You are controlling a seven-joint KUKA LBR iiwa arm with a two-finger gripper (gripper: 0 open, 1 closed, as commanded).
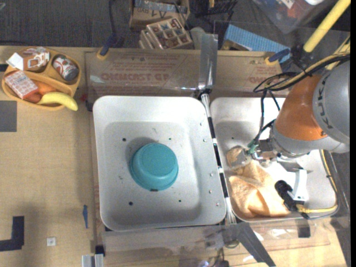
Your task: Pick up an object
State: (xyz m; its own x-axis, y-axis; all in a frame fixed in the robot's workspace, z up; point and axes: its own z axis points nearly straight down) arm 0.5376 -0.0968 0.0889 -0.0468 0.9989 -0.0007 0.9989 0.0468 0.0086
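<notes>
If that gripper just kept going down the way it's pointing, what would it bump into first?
Most likely the crumpled yellow cloth lying in the right bin. The gripper points down over the cloth's upper edge, though how far above it sits is hard to judge from this slanted view.

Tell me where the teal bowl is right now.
The teal bowl sits upside down near the middle of the left bin, apart from the arm, which is over the right bin.
</notes>
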